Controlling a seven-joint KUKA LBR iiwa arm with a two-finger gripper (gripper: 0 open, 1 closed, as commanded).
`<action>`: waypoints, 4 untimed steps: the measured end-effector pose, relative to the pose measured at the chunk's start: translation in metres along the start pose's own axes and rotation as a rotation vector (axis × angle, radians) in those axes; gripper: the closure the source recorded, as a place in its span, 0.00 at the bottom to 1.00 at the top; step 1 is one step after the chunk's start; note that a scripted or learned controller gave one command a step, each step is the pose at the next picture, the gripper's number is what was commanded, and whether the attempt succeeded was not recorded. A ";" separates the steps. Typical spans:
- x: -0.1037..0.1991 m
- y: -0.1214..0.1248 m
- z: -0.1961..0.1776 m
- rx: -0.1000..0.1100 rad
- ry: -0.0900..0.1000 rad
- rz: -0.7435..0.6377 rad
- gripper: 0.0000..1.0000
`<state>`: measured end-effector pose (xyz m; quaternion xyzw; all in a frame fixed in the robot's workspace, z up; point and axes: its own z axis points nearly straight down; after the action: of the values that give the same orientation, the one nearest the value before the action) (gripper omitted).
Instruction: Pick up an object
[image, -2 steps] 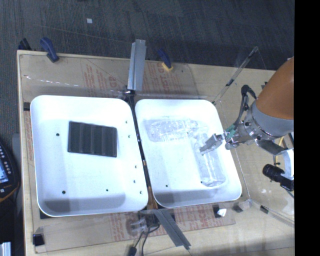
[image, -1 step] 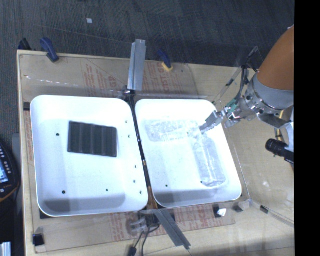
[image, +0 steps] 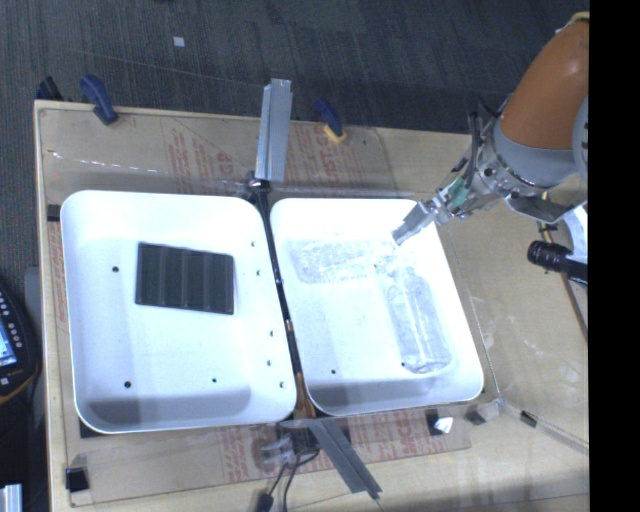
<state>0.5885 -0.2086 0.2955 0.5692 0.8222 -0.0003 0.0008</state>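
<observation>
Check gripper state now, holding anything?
Two-finger gripper: open or shut cannot be told; it hangs over the right white bin, nothing visibly held; the clear plastic bottle lies in the bin.

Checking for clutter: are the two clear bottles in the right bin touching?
Cannot tell. In the camera view, the upper bottle and lower bottle nearly meet, but glare blurs their ends.

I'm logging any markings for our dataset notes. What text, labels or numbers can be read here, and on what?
Nothing is legible.
Red printing on the clear sheet over the bench: too blurred to read.
Clear plastic bottle in the right bin: no readable label.
Dark ridged pad in the left bin: no markings.
</observation>
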 end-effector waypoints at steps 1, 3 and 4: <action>0.022 -0.066 0.011 0.005 0.003 0.364 0.00; 0.047 -0.083 0.002 0.000 0.001 0.447 0.00; 0.040 -0.095 0.023 0.001 0.002 0.336 0.00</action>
<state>0.4852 -0.2046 0.2727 0.6987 0.7154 -0.0001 -0.0005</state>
